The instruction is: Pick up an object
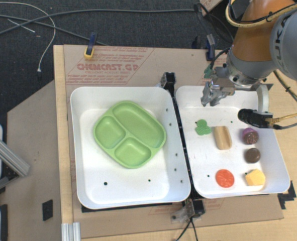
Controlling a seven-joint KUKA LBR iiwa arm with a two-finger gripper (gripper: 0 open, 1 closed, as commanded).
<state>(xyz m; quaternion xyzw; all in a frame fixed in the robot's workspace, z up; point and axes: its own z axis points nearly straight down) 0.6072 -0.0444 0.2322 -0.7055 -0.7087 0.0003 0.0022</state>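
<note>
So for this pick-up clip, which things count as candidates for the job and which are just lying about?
Job: end effector; green piece, tan block, purple ball, brown ball, red disc, yellow block.

Lying about: green tray, blue clamp.

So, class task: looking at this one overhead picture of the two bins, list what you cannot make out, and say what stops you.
- Claw in the camera view: too small and dark against the wrist to judge its grip.
- Right bin: its far right corner is covered by the arm.
- Arm: cut off by the top and right edges.
- Purple piece and brown piece: too small to identify.
- Cardboard lettering: faint, only partly readable.
</note>
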